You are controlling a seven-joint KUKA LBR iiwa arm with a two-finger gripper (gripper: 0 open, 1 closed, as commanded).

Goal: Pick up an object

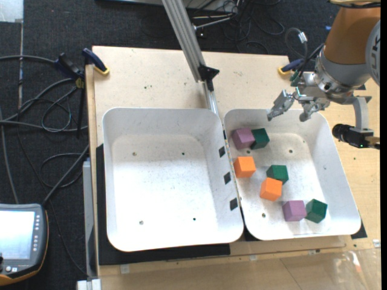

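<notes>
The right bin (338, 162) holds several small cubes. A purple cube (243, 138) touches a green cube (260, 138) near the bin's back left. An orange cube (245, 166) lies just below them. Farther toward the front sit a green cube (277, 173), an orange cube (271, 189), a purple cube (294, 210) and a green cube (316, 210). My gripper (292, 109) hangs above the back edge of the right bin, fingers spread apart and open, with nothing between them. It is up and to the right of the purple and green pair.
The left bin (121, 132) lies beside the right one. A slanted metal bar (187, 41) runs from the top down to the divide between the bins. Clamps (91, 62) sit at the bench's back corners. A tablet (21, 237) lies at lower left.
</notes>
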